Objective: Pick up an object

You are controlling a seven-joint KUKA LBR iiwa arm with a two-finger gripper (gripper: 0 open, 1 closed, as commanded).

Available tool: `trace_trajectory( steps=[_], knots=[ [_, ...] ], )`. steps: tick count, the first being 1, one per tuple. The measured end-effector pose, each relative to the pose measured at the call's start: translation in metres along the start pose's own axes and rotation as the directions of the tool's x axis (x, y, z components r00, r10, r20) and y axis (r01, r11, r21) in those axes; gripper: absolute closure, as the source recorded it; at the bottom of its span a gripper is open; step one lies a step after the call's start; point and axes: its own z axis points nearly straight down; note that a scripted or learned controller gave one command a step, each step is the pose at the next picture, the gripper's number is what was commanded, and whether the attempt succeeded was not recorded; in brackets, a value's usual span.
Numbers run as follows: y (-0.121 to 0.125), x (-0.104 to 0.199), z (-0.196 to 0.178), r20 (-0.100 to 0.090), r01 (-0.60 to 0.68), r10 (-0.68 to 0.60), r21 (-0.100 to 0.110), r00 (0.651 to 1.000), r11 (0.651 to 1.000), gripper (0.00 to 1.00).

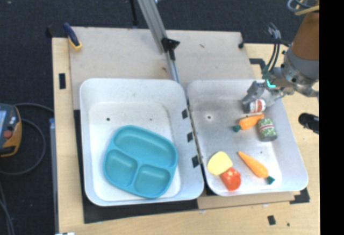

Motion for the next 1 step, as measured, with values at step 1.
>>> trace_trajectory(
  steps=[1],
  knots=[
    [0.0008, 0.0000, -0.0014, 0.001, 0.000, 0.000, -0.003, 1.000, 1.000, 0.00]
  ],
)
